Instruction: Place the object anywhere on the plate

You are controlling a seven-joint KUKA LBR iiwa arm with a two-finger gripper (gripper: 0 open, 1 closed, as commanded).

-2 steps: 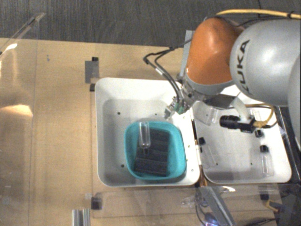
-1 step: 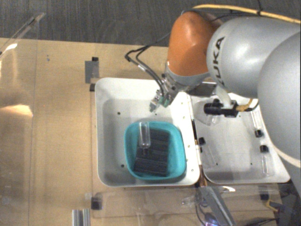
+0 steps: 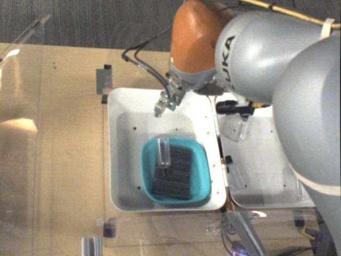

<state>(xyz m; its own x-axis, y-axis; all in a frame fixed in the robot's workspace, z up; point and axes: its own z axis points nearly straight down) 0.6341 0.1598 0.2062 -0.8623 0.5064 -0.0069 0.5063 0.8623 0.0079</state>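
1. Already the clear tube (image 3: pixel 163 152) and a dark ribbed block (image 3: pixel 173 174) lie on the teal plate (image 3: pixel 201 164) in the left bin (image 3: pixel 121 143).
2. The pincer (image 3: pixel 165 103) hangs above, empty; its spread I cannot tell.
3. Best lift straight up, clear of the plate rim.

Two white bins sit side by side on a tan bench (image 3: pixel 58 159), with the left bin (image 3: pixel 122 143) as the landmark. The right bin (image 3: pixel 261 191) touches its right wall. A small black block (image 3: pixel 107 68) sits just beyond its upper left corner, and another black block (image 3: pixel 108 229) lies just below its lower left corner. Dark grey carpet (image 3: pixel 90 9) runs beyond the bench, well above the left bin.
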